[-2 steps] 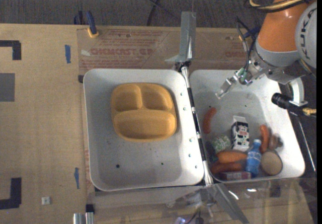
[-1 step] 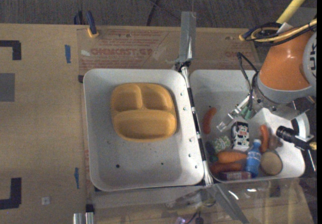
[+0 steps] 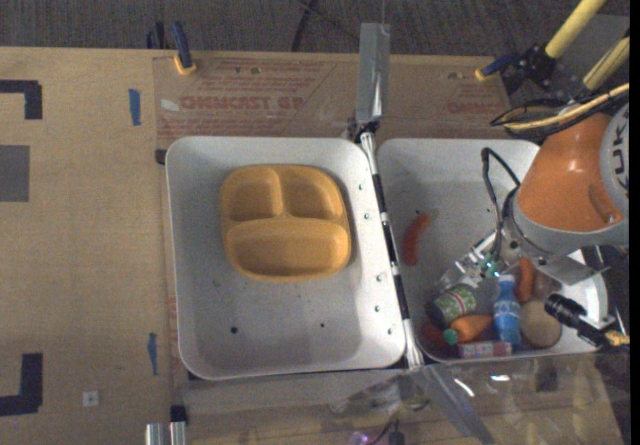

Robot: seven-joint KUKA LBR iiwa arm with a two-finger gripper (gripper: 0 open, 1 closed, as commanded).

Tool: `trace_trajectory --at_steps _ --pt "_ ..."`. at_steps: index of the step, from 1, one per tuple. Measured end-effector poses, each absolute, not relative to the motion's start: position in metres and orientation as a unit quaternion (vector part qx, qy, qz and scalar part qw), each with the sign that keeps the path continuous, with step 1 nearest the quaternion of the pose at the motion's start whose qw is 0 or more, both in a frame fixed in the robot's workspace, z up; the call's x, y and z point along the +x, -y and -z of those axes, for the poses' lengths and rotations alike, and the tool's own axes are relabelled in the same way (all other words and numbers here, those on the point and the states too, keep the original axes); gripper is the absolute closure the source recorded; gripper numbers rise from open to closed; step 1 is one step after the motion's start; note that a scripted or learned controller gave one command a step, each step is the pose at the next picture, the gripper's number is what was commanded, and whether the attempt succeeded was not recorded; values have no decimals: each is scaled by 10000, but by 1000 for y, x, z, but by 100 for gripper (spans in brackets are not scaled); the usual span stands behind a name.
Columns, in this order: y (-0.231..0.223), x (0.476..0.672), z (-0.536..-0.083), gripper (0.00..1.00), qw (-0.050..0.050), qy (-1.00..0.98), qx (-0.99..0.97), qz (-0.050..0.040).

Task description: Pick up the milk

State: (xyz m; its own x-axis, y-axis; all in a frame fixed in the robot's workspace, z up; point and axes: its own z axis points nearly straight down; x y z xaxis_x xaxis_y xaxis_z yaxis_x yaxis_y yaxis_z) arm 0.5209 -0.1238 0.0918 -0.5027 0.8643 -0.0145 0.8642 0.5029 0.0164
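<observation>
The gripper (image 3: 480, 268), finger state impossible to tell, hangs above the cluttered right bin (image 3: 440, 168); it should descend squarely over the milk (image 3: 507, 311).

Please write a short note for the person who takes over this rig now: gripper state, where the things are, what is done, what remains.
Gripper: low in the right bin, over the pile of items at its near right corner; finger state unclear.
Milk: I cannot tell it apart for sure; a blue-capped bottle stands in that pile, beside a can and a carrot.
Left bin: holds a yellow tray.
Done: nothing lifted.
Left: find the milk, grasp, lift.
</observation>
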Motion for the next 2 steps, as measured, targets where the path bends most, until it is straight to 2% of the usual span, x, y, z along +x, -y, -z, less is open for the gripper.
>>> trace_trajectory --at_steps 1,2 --pt "112 618 -105 0 20 -8218 5698 -6" --pt "111 620 -116 100 48 -8227 5685 -14"
